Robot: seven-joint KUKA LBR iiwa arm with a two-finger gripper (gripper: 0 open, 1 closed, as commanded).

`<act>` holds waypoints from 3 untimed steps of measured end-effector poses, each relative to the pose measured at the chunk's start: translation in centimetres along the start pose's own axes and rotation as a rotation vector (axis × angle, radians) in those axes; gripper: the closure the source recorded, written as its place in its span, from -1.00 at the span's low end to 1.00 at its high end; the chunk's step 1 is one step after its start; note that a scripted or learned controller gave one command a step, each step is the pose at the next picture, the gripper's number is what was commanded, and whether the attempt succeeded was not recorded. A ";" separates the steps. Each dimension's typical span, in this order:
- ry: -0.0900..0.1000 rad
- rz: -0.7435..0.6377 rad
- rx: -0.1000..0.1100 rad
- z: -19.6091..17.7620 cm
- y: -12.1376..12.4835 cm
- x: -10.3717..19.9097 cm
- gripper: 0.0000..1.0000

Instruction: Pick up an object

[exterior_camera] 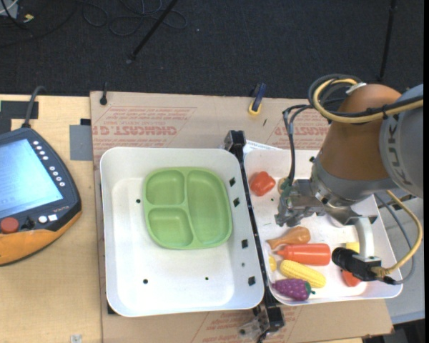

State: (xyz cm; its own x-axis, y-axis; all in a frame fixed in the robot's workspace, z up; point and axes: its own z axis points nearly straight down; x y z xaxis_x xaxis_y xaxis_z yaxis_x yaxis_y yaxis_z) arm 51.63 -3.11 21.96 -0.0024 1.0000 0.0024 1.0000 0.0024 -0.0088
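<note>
The gripper [292, 209] hangs low over the right bin [266, 164], just above the toy food, and whether it is open or closed cannot be told. Below it lie a tan drumstick [292, 236] slanting up to the right, a red-orange carrot [304, 253] with its long axis left to right, a yellow corn cob [302, 271] tilted slightly down to the right, and purple grapes [293, 289]. An orange pepper [262, 184] sits apart to its left, and the left bin [121, 263] holds a green 3-compartment plate [188, 208].
</note>
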 end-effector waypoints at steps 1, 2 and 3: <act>0.000 -0.001 0.000 -1.3 -2.6 4.6 1.00; -0.002 0.001 0.000 -0.8 -2.9 7.6 1.00; -0.002 0.000 0.000 -1.4 -4.0 6.7 1.00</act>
State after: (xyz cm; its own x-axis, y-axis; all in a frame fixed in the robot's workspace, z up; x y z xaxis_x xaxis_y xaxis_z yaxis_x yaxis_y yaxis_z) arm 47.60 3.56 23.39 -0.0020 1.0000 0.0005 1.0000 0.0020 -0.0088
